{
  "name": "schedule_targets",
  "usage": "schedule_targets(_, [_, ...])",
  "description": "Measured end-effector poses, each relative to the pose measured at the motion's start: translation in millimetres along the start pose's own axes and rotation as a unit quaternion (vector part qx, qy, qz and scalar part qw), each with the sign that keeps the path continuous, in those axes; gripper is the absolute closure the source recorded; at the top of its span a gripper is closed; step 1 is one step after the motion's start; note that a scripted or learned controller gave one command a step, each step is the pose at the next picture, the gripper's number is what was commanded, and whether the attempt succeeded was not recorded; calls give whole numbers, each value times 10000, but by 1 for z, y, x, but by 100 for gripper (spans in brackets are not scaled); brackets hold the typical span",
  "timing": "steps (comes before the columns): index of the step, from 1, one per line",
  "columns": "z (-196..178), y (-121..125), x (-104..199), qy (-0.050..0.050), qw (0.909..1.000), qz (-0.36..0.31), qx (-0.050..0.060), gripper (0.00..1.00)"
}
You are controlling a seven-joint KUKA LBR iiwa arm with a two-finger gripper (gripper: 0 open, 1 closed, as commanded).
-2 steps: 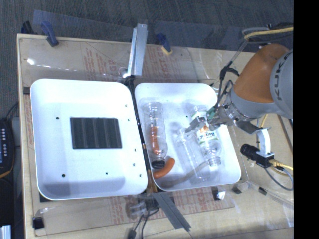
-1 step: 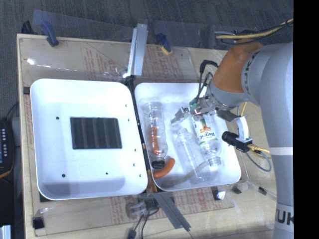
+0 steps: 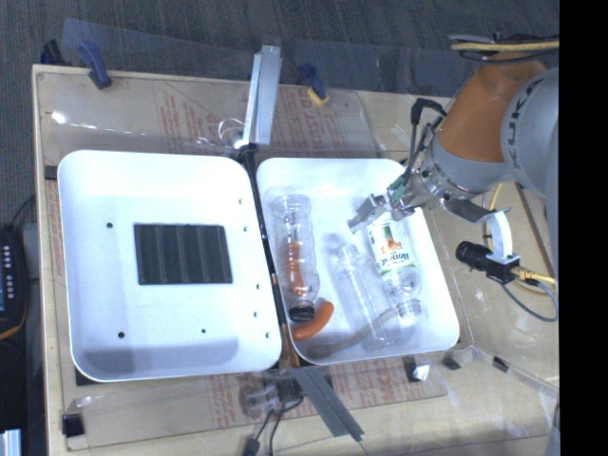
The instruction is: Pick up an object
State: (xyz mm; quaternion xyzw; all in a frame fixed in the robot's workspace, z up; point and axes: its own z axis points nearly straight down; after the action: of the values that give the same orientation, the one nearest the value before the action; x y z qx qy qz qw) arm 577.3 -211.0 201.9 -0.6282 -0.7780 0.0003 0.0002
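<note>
My gripper [image 3: 372, 211] hangs over the upper right part of the right bin [image 3: 435, 283], just above the top end of a clear bottle with a white and orange label [image 3: 393, 262]. Nothing shows in its grasp. To the left lies a clear bottle with orange contents and a black cap [image 3: 295, 251]. Between the two rests another clear bottle [image 3: 358, 290]. An orange curved object [image 3: 313, 321] lies at the bin's front left corner.
The left bin [image 3: 95, 302] holds a dark ribbed rectangular plate [image 3: 182, 253]. A metal bar [image 3: 261, 93] stands behind the seam between the bins. Blue clamps [image 3: 95, 65] sit on the bench's far edge.
</note>
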Motion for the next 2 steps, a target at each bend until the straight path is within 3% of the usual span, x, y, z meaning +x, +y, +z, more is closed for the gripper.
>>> schedule_targets(1, [105,-2,4,24,10000,35,29,0])
schedule_targets(2, [25,-1,0,2,10000,-7,1,0])
